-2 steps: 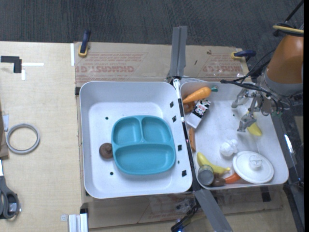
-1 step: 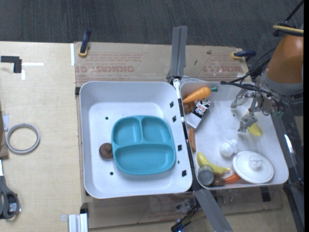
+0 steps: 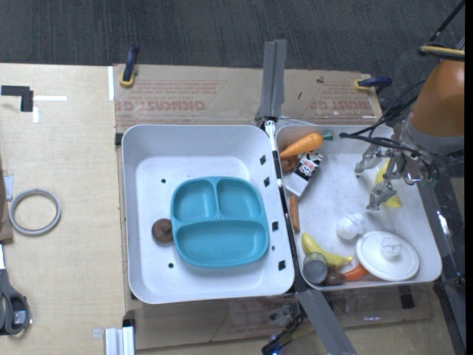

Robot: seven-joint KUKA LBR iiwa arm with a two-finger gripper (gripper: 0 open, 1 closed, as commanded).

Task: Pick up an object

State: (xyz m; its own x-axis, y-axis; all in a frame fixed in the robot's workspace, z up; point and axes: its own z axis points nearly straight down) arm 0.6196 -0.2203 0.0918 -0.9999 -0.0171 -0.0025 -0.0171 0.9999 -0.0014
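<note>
The hand (image 3: pixel 378 183), fingers looking spread, is hovering by the yellow piece (image 3: pixel 387 186), so it's probably risking a glancing miss.

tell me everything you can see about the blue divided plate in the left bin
The blue divided plate is a teal, rounded-rectangle tray that looks like plastic, with three compartments: two small ones at the far side and one wide one nearer the camera. It lies flat and upright on the floor of the left bin, roughly centred. A small brown round object sits against its left edge.
</note>
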